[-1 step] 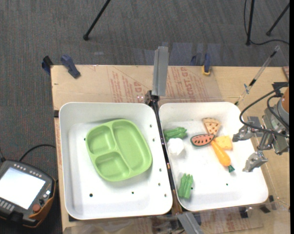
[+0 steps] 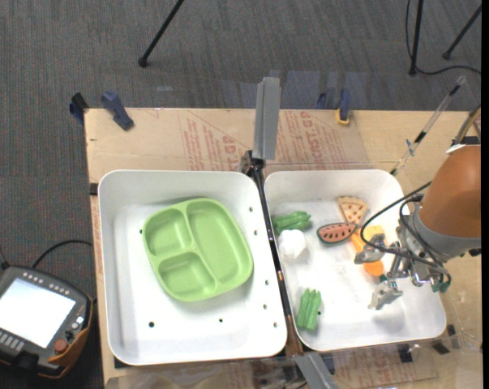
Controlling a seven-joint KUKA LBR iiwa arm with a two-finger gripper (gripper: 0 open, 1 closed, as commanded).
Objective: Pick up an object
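My gripper (image 2: 372, 279) hangs low over the right side of the right bin (image 2: 341, 335), open, its fingers pointing left. An orange toy piece (image 2: 375, 267) lies by the upper finger, in the gap between the two; whether it is touched is unclear. Just above it sits a yellow-orange piece (image 2: 375, 234). Left of that lie a watermelon slice (image 2: 336, 232) and a tan waffle wedge (image 2: 352, 210). A green pea pod (image 2: 293, 220) and a white lump (image 2: 293, 243) rest near the bin's left wall. Another green toy (image 2: 309, 309) lies at the front.
The left bin (image 2: 122, 314) holds a green divided plate (image 2: 198, 248). A grey post (image 2: 267, 124) stands behind the wall between the bins. A tablet controller (image 2: 29, 318) sits on the floor at the lower left. Cables loop around my wrist above the right bin's right edge.
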